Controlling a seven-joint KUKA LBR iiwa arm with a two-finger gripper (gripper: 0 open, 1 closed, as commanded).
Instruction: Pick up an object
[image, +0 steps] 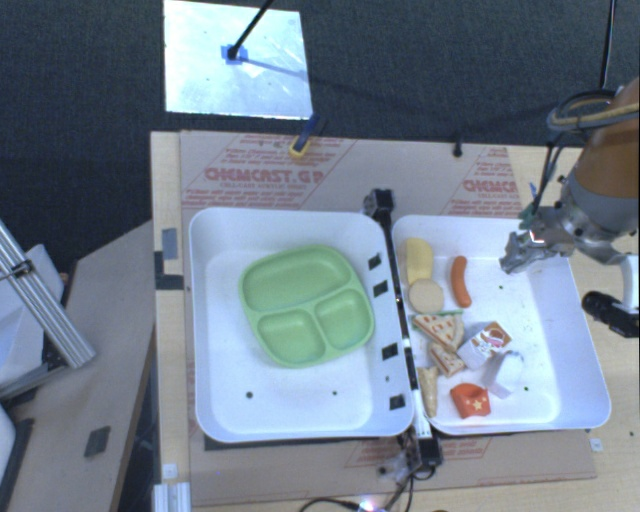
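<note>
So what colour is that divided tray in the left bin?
Pale green: the tray shows clearly in the camera view, lying in the white bin.

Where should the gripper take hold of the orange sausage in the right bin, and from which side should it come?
Probably at its middle, coming from above. The sausage lies flat and long, nearly parallel to the bin's divider, with bare floor of the right bin on both long sides. Fingers closing across its narrow width fit there; the gripper is at the sausage's right.

green divided tray (305, 305) in left bin (215, 330), cardboard sheet (265, 172) under bins, metal plate (237, 58) behind
</note>
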